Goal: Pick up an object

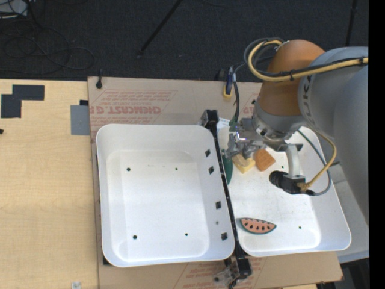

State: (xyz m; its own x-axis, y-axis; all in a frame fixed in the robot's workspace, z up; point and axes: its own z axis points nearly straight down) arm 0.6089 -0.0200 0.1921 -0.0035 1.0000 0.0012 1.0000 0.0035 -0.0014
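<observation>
The end effector [243, 144] is lowered beside the yellow block [243, 164]; its grip state cannot be told. The block is judged light, rigid, best pinched across flat sides.

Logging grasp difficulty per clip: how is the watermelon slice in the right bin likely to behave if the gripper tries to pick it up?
The watermelon slice lies flat and thin on the right bin floor, so fingers may slide over it. It looks like a rigid toy, probably light. Lying flat, it should skid rather than roll if pushed.

flat brown cardboard sheet [150, 104] beneath the bins: red printed lettering, upside down, too blurred to read.
</observation>
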